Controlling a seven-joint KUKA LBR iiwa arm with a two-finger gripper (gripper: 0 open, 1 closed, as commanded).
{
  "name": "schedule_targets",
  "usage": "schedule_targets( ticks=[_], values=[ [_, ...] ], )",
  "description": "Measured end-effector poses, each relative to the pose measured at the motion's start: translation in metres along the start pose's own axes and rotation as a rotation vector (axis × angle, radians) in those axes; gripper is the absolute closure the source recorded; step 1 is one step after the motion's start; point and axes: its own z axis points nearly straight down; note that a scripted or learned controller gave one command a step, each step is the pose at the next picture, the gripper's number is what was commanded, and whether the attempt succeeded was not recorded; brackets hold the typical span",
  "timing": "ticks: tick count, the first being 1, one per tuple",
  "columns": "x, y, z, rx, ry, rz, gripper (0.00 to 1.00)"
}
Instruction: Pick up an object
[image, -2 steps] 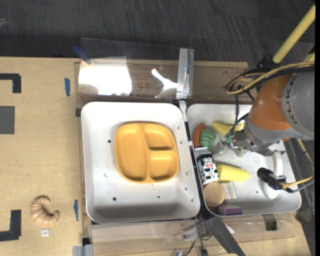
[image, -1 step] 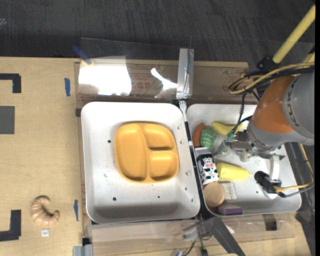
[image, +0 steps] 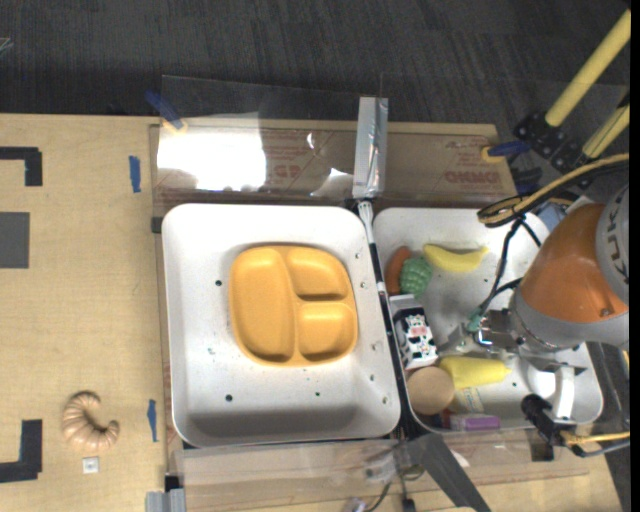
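The gripper (image: 478, 335) hangs over the right bin (image: 590, 405); whether it is apart or together is hidden. Below it lies a yellow toy (image: 478, 372). It looks light, smooth and slippery; its middle seems best to pinch.

Orange tray (image: 293, 303) in left bin (image: 190, 240); arm (image: 575, 280) over cluttered right bin (image: 455, 222).

Crowded right bin (image: 588, 400) (arm (image: 572, 280) overhead)

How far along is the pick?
Done: arm is over the right bin. In hand: nothing visibly held. Left: banana, yellow bottle, small patterned box and round tan object all lie in the bin; yellow tray sits in the left bin.
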Motion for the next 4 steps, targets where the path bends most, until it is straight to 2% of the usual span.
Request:
schedule_targets(
  ticks=[1, 2, 3, 4],
  values=[
    [0.0, 0.001, -0.01, -0.002, -0.001, -0.001, 1.0],
    [0.058, 0.076, -0.094, 0.02, -0.001, 0.231, 1.0],
    [-0.01, 0.117, -0.027, 0.027, -0.005, 0.233, 1.0],
    [-0.074, 0.095, 0.004, 0.018, -0.002, 0.17, 1.0]
  ],
)
